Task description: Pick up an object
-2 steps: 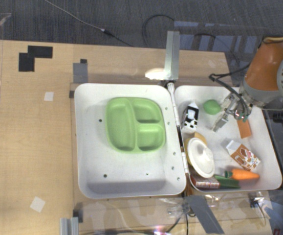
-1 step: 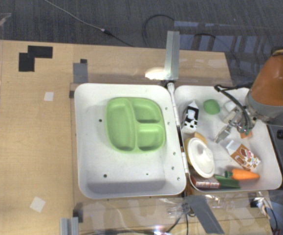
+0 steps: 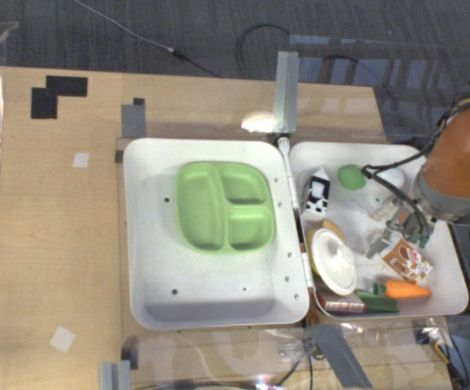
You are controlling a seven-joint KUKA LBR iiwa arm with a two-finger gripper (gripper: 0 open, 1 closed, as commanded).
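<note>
Fingers state: can't tell, the gripper [image 3: 397,232] is a blur of metal and cable low in the right bin [image 3: 454,295], toward its right wall, nothing visibly between them. Largest to smallest: the bench [image 3: 56,242] carries two white bins side by side; the left bin [image 3: 149,299] holds only a green divided plate [image 3: 222,205] near its centre. The right bin is crowded: white lidded bowl [image 3: 334,260] against the dividing wall, printed snack packet [image 3: 407,262] just beside the gripper toward the near-right corner, carrot [image 3: 405,291] along the near edge with a dark wrapped bar [image 3: 344,305] next to it, black-and-white cow toy [image 3: 316,195] near the far-left corner, small green ball [image 3: 351,177] at the far edge. Likely target, judging by position: the snack packet. Risks: packet lies flat, so the fingers could skate over it or pinch only film; the carrot and bin wall are close, so a slightly off descent could clip either; a loose cable could snag.
</note>
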